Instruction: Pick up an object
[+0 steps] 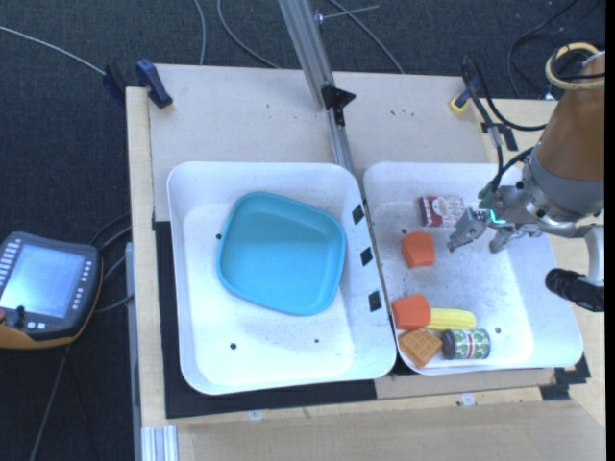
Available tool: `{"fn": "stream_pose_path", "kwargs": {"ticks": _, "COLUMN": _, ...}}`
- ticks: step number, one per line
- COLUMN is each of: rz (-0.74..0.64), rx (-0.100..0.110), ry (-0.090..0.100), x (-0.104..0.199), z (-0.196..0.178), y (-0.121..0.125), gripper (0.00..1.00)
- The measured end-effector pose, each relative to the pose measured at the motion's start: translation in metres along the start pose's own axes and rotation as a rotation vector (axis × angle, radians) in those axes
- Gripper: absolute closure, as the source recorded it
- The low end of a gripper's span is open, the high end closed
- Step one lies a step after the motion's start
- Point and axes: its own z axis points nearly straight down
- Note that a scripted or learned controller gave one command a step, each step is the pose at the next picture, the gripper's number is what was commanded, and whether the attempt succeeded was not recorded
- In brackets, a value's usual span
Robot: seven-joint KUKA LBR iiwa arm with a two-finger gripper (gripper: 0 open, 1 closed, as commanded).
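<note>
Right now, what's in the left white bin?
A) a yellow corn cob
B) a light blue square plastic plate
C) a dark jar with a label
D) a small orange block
B: the light blue square plastic plate lies in the left white bin, while the small toy foods sit in the right white bin.
</note>
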Motion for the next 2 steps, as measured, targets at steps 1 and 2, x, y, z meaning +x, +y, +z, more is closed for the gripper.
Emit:
{"fn": "stream_pose_path", "kwargs": {"ticks": 1, "rz": 0.000, "rx": 0.000, "ry": 0.000, "x": 0.000, "z": 0.000, "y": 0.000, "gripper": 0.00}}
{"fn": "stream_pose_path", "kwargs": {"ticks": 2, "rz": 0.001, "rx": 0.005, "ry": 0.000, "x": -0.006, "z": 0.061, "y": -0.002, "gripper": 0.00}}
